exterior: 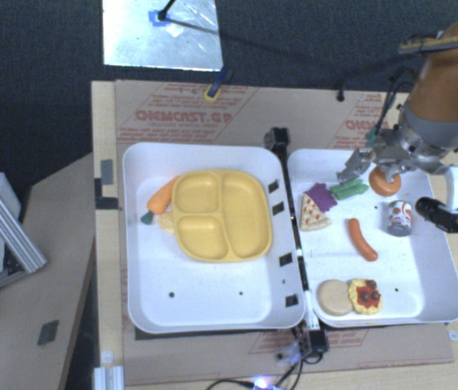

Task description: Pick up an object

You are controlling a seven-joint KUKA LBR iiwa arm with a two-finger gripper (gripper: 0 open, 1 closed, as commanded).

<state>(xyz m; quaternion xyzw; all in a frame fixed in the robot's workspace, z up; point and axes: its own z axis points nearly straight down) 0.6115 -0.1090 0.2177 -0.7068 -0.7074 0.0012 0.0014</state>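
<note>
Two bins on the table. Left: one yellow tray, one carrot. Right: seven items; tool state unclear.

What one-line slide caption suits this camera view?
Grey arm's gripper above right white bin of toy food; yellow divided plate in left bin.

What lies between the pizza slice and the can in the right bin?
A sausage lies between the pizza slice and the can, slightly nearer the camera, in the camera view.
</note>
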